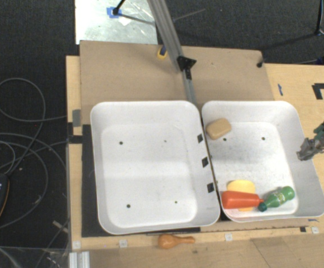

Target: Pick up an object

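The right bin (285,111) holds a tan bread-like lump (218,128) near its upper left corner. Along its front edge lie a yellow piece (242,186), an orange carrot-shaped item (239,200) and a green bottle (277,197), close together. My gripper (306,151) hovers at the right rim of this bin, well to the right of the objects, with nothing visible between its fingers.
The left bin (103,116) sits beside the right one, joined by black clips. A tan pear-shaped object (175,240) lies on the bench in front of the bins. A slanted metal pole (170,32) crosses behind. Cables and a pendant lie on the floor left.
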Motion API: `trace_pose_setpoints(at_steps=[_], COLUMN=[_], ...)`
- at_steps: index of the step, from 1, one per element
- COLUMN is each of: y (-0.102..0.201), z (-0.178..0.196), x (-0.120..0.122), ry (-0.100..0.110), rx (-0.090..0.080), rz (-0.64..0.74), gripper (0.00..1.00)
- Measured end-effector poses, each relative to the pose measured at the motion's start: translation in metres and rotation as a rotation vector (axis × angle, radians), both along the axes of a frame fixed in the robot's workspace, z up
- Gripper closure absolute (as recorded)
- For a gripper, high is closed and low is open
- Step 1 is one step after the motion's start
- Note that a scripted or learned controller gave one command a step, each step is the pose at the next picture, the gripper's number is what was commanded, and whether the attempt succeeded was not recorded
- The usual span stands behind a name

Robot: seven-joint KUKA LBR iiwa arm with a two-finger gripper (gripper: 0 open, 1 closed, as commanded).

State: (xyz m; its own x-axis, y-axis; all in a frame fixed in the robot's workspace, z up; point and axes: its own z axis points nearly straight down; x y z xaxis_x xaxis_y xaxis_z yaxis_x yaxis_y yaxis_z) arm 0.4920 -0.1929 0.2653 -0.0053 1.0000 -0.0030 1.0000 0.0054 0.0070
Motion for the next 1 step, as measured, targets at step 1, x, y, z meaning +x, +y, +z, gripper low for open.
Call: trace_pose_setpoints(at_steps=[1], y=[-0.0004], z=[0.0233], x=[0.0014], ry=[0.002], rx=[0.001], rz=[0.000], gripper=[1.00])
